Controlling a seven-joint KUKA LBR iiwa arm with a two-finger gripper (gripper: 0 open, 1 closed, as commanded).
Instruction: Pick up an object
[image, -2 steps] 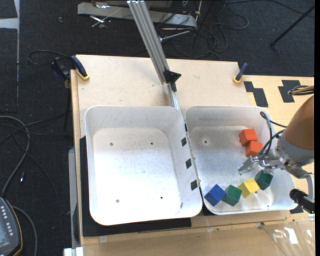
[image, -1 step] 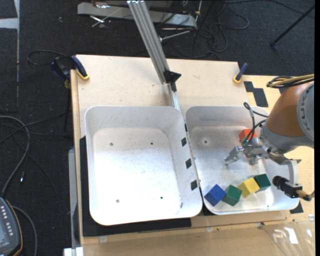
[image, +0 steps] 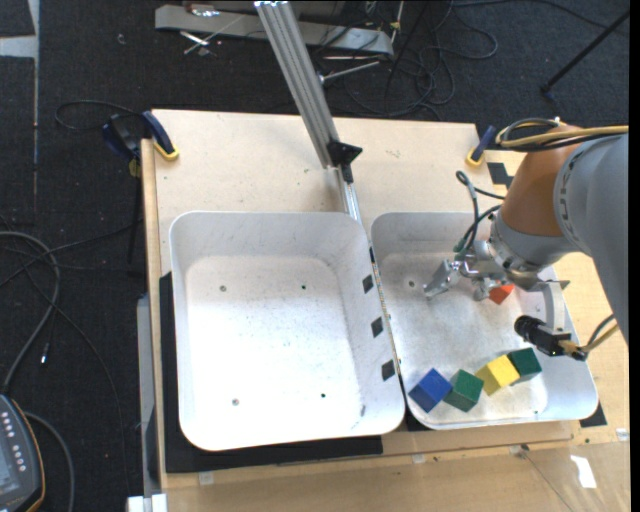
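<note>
Gripper (image: 437, 284) hung low in the right bin (image: 400, 240), pointing left; whether it was released or clenched could not be told, and nothing showed in it. Blocks lay toward the near rim, below and right of it: blue block (image: 431, 388), green block (image: 465, 389), yellow block (image: 498, 373), dark green block (image: 524, 362), touching in a row. A red block (image: 500, 292) sat beside the wrist.
</note>
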